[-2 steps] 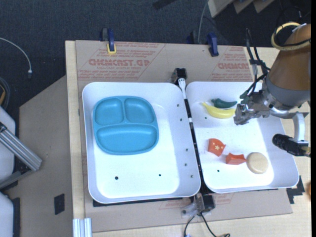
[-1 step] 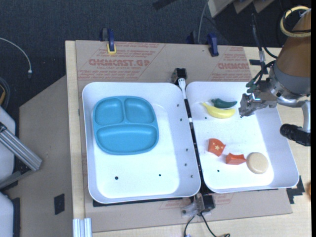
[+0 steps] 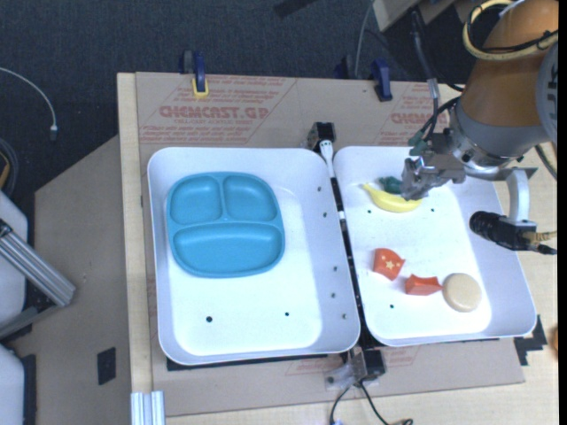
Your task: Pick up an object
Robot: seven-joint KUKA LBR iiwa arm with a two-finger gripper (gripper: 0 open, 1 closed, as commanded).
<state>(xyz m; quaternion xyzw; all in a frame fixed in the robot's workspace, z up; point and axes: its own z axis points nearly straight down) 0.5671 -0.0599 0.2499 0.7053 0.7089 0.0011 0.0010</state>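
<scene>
- A grey robot arm with an orange band (image 3: 512, 38) reaches in from the right over a cardboard-topped table (image 3: 266, 96) that carries two shallow white bins side by side.
- The end effector (image 3: 416, 177) hangs over the far part of the right white bin (image 3: 496, 326), directly above or touching the right end of a curved yellow banana-shaped toy (image 3: 390, 200). A small dark green piece (image 3: 388, 184) lies just beside the banana's upper edge.
- Whether the end effector is open or closed, and whether it grips anything, cannot be told; its tip is small and dark against the banana.
- Nearer the camera in the same bin lie a small orange-red block with a pale mark (image 3: 387, 263), a red wedge-shaped piece (image 3: 423, 284) and a round beige disc (image 3: 462, 291); the wedge and disc sit close together, possibly touching.
- The left white bin (image 3: 177, 326) holds a blue plastic divided plate (image 3: 227, 223) with three compartments.
- Likely risk: the banana is curved and smooth, and the end effector sits near one end rather than its middle, so a grasp may slip or the toy may swing and drop.
- Another risk: the green piece could be nudged or caught along with it.
- Hidden: the arm's upper part is cut off by the frame, and the wrist covers part of the bin's far right corner.
</scene>
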